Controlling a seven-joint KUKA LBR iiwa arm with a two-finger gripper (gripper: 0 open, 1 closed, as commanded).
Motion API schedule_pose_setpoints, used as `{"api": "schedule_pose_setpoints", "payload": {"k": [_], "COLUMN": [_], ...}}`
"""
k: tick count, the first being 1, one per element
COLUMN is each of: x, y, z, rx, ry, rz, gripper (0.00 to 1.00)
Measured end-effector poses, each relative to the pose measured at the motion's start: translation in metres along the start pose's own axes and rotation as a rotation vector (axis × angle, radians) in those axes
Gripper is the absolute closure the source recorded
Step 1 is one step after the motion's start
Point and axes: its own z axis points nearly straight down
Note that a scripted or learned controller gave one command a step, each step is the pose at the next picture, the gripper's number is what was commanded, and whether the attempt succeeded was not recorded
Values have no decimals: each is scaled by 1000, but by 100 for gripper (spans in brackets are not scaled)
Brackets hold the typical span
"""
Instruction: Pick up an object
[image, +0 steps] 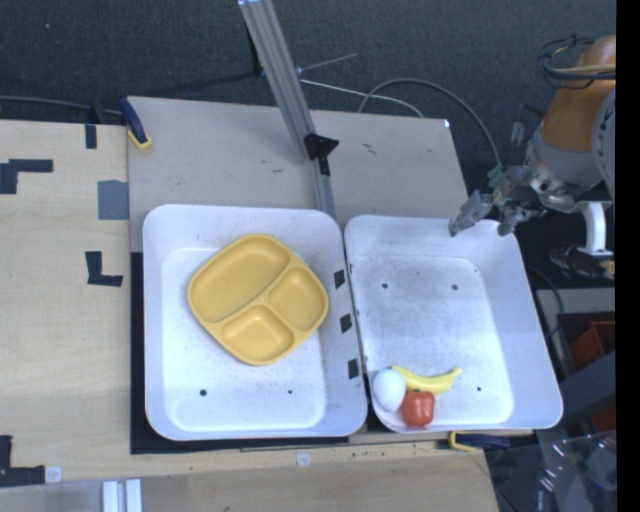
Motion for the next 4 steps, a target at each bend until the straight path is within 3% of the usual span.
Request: {"api": "schedule_pose_setpoints", "payload": {"k": [1,3,4], "x": [0,12,12], "y": [0,1,0], "z": [0,104,112], "rx": [0,6,1], "ry": [-1,1,-1], "rz": [0,0,0], "gripper": [0,0,0]}}
